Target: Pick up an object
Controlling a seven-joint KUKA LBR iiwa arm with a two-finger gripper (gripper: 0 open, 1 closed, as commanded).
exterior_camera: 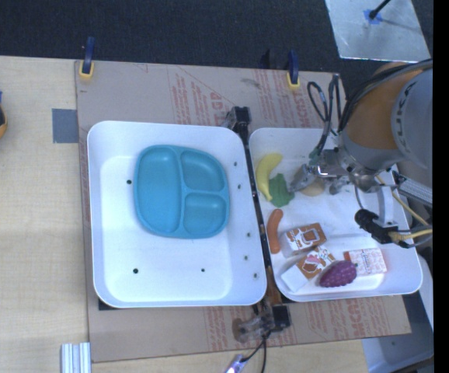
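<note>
Sitting in the right bin (pixel 411 286): one banana (pixel 267 171), one carrot (pixel 274 230), three cartons (pixel 303 238); fingers' (pixel 308 174) state unclear.

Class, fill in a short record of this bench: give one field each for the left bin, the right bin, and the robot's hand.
left bin: holds a blue divided plate
right bin: banana, green toy, orange sausage, two small cartons, purple grapes
hand: over the right bin's far part, beside the banana; grip unclear
</note>
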